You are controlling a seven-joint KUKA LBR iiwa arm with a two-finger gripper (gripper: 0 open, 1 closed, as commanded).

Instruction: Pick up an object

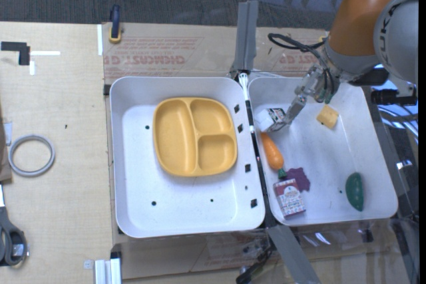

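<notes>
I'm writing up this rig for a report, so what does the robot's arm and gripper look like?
The arm has smooth, rounded grey casing, with a broad glossy orange band above the wrist. Thin black cables loop around the orange section and out toward the left. The slim, metallic grey two-finger gripper tapers to dark tips.

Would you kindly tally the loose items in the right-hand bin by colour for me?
Orange: 1, the carrot
Yellow: 1, the block
Green: 1, the oval piece
Purple: 1, the small piece
Red and white: 1, the carton
White: 1, the item by the tool
Total: 6
</notes>
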